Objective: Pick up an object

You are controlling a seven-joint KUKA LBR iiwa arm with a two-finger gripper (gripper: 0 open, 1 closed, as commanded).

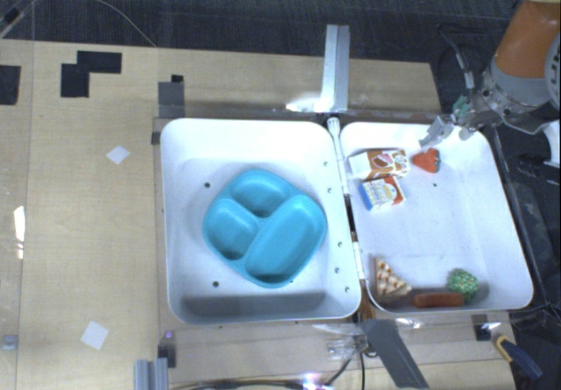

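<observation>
Camera view has the gripper (441, 129), jaws' state I cannot tell, poised at the right bin's (491, 230) far edge with the small red toy (427, 160) just below it, probably light, hard, slippery plastic, best pinched across its middle.

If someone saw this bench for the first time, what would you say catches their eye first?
Most likely the big blue divided plate, sitting alone in the left white bin. Next comes the scatter of small toy foods in the right bin: a red strawberry near the far edge, a pizza slice and green broccoli along the near edge. The arm's pincer hangs over the far rim by the strawberry.
</observation>
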